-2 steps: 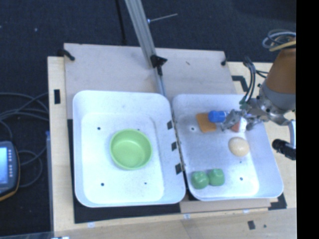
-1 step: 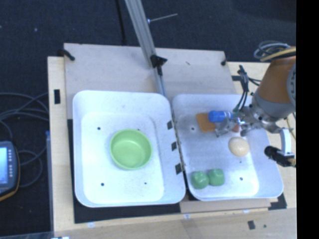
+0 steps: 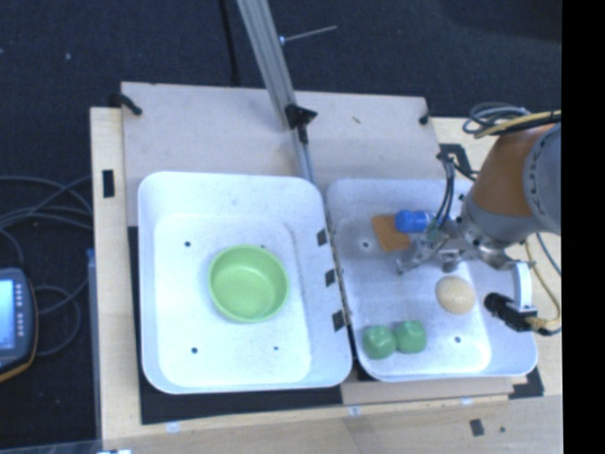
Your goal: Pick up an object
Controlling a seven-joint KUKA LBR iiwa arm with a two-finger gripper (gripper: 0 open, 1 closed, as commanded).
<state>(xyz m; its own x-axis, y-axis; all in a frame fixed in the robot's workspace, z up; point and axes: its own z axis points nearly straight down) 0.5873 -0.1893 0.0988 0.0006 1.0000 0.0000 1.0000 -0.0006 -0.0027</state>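
In the right bin [image 3: 378,206] lie a blue object [image 3: 411,220] on top of an orange one [image 3: 388,234], a beige egg-shaped object [image 3: 455,295] and a green object made of two lobes [image 3: 394,339]. My gripper [image 3: 423,254] hangs over the bin's middle, just below the blue and orange objects and up-left of the beige one. Nothing shows between its fingers.
The left bin [image 3: 170,206] holds a green bowl [image 3: 248,283]. A slanted metal rail [image 3: 269,55] runs from the top down to the gap between the bins. Cables and a handheld device [image 3: 14,320] lie off the bench at the left.
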